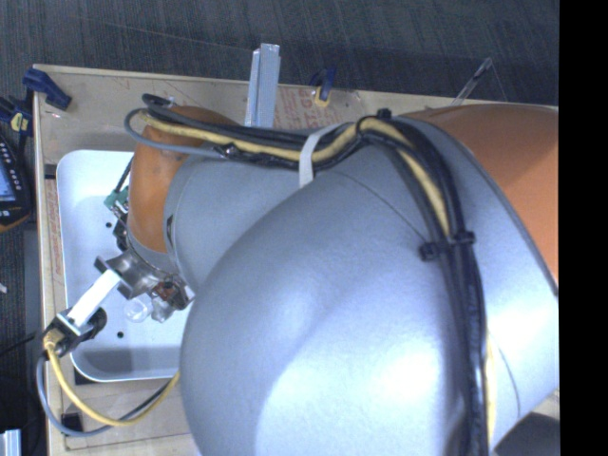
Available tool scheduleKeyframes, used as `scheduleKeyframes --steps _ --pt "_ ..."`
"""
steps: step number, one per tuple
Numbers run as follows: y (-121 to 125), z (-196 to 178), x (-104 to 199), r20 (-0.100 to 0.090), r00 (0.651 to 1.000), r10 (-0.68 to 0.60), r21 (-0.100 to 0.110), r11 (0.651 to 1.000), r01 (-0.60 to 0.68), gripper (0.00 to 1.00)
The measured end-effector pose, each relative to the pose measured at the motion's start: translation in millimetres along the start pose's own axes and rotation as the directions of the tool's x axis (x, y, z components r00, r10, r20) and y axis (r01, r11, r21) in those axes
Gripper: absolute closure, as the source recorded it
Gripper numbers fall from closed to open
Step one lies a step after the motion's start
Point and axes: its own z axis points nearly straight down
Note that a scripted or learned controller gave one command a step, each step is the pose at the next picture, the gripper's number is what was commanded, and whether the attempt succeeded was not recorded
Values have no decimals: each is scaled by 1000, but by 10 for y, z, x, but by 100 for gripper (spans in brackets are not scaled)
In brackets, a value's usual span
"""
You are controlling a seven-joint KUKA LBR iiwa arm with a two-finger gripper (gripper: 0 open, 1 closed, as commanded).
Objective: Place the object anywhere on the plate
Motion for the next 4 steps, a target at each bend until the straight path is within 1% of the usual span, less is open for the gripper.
scheduleKeyframes --steps 1,2,3,4 --pt "-87 -1113 70 -7 997 -78 -5 997 78 100" --pt "543 -612 -3 -3 979 203 -3 979 -203 100" --pt "162 -736 41 -8 996 93 -5 996 -93 100" --pt "718 -429 167 1 998 -67 2 998 67 100"
